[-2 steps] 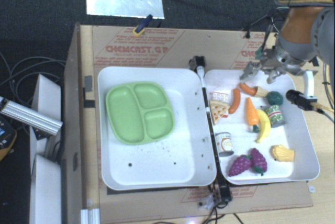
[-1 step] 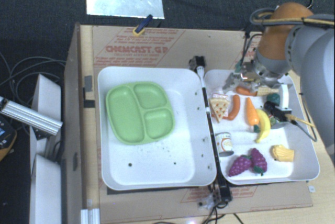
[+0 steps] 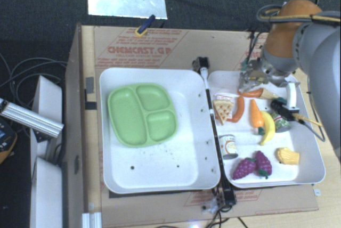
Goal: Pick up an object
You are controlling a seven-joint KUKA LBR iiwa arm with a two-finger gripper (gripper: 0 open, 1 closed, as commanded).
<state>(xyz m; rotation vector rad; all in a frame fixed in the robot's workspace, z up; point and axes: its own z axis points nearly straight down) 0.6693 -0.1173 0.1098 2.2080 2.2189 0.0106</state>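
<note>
Gripper (image 3: 251,82) low over far end of right bin (image 3: 309,165), mostly hidden by wrist; finger state can't tell. Hot dog (image 3: 239,108) and pizza slice (image 3: 224,110) just near-left of it, carrot (image 3: 256,113), banana (image 3: 267,128) nearer. Left bin (image 3: 186,168) holds 1 green tray (image 3: 141,113).

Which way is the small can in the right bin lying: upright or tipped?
Tipped. The can lies on its side against the right bin's left wall.
</note>
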